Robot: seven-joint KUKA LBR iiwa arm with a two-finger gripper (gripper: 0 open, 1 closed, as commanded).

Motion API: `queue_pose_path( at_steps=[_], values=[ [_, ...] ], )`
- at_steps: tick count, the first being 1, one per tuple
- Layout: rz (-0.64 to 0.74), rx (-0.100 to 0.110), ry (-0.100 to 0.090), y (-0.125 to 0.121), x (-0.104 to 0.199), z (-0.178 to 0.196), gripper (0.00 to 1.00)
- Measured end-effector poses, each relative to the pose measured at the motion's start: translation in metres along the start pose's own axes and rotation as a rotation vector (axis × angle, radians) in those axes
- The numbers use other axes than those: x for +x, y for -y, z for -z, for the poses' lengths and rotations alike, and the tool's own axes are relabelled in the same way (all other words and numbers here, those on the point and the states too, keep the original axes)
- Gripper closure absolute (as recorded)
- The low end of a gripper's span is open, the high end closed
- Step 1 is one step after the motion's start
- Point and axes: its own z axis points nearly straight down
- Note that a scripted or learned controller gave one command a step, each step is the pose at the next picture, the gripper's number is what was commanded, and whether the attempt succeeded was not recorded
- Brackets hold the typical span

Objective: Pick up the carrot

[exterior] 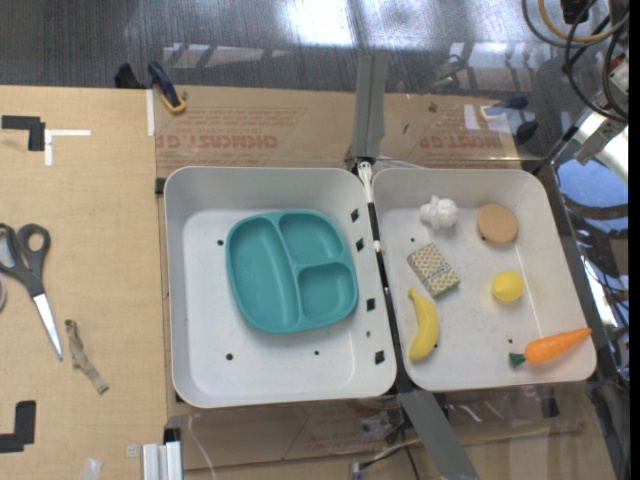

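The carrot (553, 347), orange with a small green top at its left end, lies in the front right corner of the right bin (470, 373). It slants slightly, its tip pointing right toward the bin's wall. Nothing touches it.
In the right bin also lie a banana (424, 325), a lemon (508, 287), a patterned packet (433, 269), a round brown cookie (497, 224) and a small white item (438, 212). The left bin (190, 298) holds a teal divided plate (292, 270). Scissors (33, 278) rest on the bench at the left.
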Motion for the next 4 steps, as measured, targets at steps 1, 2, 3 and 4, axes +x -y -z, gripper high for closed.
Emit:
queue_pose_path(
  at_steps=[1, 2, 3, 4],
  values=[
    [0.164, -0.005, 0.005, -0.005, -0.008, -0.048, 1.00],
    [0.529, -0.001, 0.001, 0.000, -0.001, -0.036, 1.00],
    [0.785, 0.001, 0.002, -0.013, 0.003, -0.072, 1.00],
    [0.780, 0.009, 0.000, -0.025, -0.004, 0.060, 1.00]
  ],
)
